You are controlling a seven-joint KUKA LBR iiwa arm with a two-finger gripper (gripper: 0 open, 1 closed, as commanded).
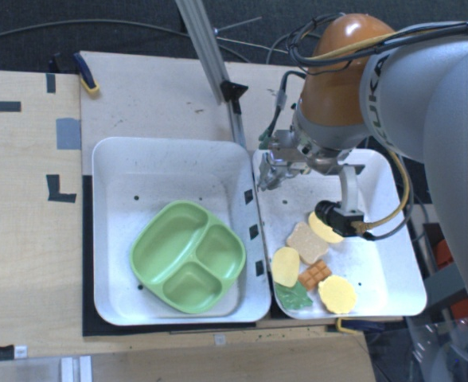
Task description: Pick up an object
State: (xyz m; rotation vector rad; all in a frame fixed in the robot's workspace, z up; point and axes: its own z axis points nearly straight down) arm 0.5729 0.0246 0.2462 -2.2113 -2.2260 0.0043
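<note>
From my feed I see two white bins side by side on the worktop (154,102). The left bin (111,213) holds a green divided plate (188,255), lying flat toward the bin's near right corner, three compartments facing up.

The right bin (393,269) carries the small food pieces, clustered near its front: a tan bread slice (306,242), a yellow round piece (323,229) just behind it and touching it, a pale yellow piece (285,266) on the left side of the cluster, an orange waffle (314,274) between them, a green leaf (294,296) at the front edge, and a yellow disc (337,294) to the right of the waffle.

The arm (425,94) comes in from the right, its orange band (341,62) above the wrist. The tool (271,173) hangs over the back left corner of the right bin, close to the wall shared by the two bins, well apart from the food cluster. I see nothing between its fingers, but at this angle I cannot tell whether they are spread or closed. A black part with a yellowish cable (345,217) hangs from the wrist just behind the yellow round piece.

A metal rail (206,42) slants over the worktop behind the bins, and a blue and yellow clip (87,74) lies at the worktop's far left corner.
</note>
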